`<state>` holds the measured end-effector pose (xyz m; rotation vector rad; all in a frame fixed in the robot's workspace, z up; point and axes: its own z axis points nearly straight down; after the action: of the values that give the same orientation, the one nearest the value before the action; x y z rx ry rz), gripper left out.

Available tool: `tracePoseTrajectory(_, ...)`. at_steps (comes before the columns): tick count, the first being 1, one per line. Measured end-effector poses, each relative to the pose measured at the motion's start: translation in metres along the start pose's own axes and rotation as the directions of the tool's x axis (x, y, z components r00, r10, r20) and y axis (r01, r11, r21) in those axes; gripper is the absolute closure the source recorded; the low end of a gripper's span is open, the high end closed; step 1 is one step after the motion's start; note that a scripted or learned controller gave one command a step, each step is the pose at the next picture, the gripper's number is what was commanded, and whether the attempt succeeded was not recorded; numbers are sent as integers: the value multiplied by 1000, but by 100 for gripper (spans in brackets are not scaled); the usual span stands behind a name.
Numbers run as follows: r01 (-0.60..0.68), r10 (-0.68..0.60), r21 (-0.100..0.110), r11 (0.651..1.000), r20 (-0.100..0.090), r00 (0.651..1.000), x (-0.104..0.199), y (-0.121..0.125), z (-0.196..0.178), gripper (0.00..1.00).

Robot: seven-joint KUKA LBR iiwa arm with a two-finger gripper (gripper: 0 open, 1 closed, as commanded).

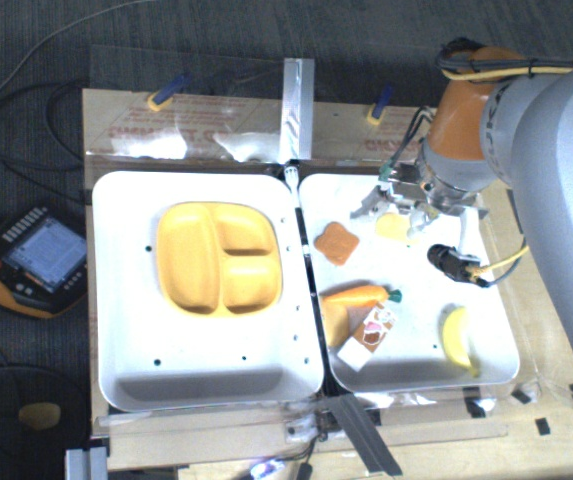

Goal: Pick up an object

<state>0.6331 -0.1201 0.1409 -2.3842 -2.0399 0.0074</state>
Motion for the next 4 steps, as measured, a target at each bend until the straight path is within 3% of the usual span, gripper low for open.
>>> tracePoseTrajectory(1,-88,88,-15,996,-3,996,-35,-50,53,0)
tracePoseTrajectory(2,171,-171,-2,985,3,985,-15,38,38,0)
tracePoseTrajectory(3,263,-263,-21,965,6,965,1,-15,49,0)
tracePoseTrajectory(4,326,-326,-15,945,5,945,16,37,50,0)
